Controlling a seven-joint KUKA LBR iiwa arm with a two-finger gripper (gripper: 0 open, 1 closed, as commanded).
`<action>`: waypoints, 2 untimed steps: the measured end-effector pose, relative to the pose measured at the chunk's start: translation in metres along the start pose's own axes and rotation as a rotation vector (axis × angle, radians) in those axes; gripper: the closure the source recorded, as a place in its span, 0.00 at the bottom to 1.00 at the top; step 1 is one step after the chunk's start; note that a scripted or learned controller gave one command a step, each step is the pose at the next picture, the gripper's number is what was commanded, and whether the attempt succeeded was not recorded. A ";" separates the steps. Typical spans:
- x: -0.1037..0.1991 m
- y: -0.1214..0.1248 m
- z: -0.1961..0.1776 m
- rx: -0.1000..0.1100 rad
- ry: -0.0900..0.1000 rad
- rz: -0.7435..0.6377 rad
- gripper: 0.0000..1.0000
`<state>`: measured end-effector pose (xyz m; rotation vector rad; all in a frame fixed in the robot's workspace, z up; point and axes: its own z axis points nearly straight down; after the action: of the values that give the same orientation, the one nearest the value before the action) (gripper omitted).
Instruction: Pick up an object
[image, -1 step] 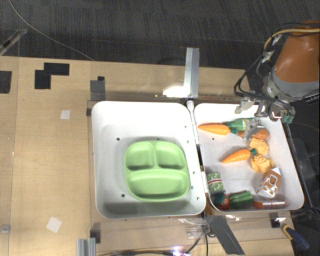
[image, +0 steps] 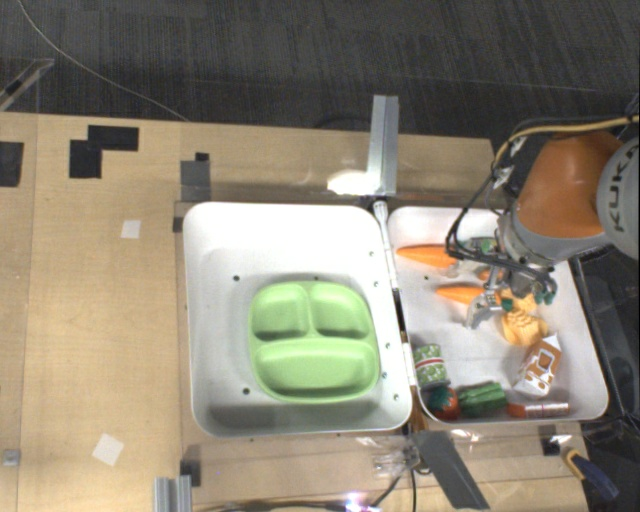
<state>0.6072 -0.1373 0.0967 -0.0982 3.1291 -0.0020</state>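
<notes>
The arm enters from the right of the frame, its orange band at upper right, and its hand (image: 492, 300) hangs low over the upper middle of the right bin (image: 590, 400). From this slanted view it cannot be told whether the hand is spread or pressed together, and nothing can be seen pinched in it. The likeliest target, as a judgement, is the lower carrot (image: 458, 294), which lies just to the left of the hand in the frame, close enough that the two may touch. Its long axis runs nearly left to right across the picture, with the pointed end toward the left. A second carrot (image: 425, 256) lies above it, roughly parallel and a little further to the upper left. Just to the lower right of the hand sits a yellowish lumpy item (image: 522, 326), and below that a small carton (image: 538, 366). Along the bottom edge of the same bin lie a green-and-white can (image: 429, 362), a dark green item (image: 480, 395) beside something red, and a slim tube (image: 540, 408). The left bin (image: 210, 250) holds a green divided tray (image: 312, 340), well apart from the hand. A grasp on the lower carrot would probably need a short shift to the left, closing across the carrot's narrow width.
</notes>
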 end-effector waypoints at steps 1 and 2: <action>0.023 0.032 0.007 0.002 -0.006 -0.093 0.00; 0.013 0.054 0.006 0.003 -0.006 -0.177 0.00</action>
<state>0.5910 -0.0847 0.0900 -0.3738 3.1024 -0.0080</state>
